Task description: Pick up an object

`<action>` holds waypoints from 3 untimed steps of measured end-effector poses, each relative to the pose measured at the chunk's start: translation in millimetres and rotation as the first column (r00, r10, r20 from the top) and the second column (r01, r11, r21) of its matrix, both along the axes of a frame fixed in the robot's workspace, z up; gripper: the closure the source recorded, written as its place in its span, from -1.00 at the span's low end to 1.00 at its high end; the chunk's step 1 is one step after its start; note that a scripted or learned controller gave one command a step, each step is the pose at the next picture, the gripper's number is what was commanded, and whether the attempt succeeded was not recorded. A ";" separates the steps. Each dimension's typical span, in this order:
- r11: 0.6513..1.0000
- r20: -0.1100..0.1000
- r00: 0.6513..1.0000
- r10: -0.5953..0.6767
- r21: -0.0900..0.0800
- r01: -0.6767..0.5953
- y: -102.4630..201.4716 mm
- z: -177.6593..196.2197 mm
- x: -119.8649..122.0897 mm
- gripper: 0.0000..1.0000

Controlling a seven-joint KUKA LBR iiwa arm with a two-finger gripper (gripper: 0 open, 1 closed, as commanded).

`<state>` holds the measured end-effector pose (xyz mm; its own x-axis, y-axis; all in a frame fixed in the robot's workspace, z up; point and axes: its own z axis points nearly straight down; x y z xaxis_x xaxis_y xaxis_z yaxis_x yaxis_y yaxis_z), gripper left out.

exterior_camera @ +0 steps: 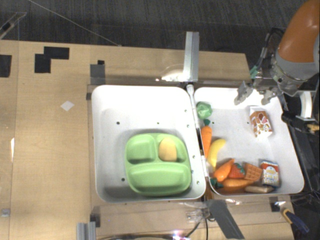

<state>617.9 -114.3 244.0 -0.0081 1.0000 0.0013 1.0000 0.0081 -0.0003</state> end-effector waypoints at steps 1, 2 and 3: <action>0.992 -0.001 0.992 -0.129 -0.001 0.129 -65.9 -83.3 -22.6 -1.00; 0.990 0.034 0.990 -0.140 -0.006 0.140 -77.1 -127.2 4.9 -1.00; 0.991 0.011 0.991 -0.137 -0.002 0.137 -75.1 -155.4 15.2 -1.00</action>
<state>633.0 -189.4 88.6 0.1290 0.9916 -0.0009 0.9916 -0.1290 0.0108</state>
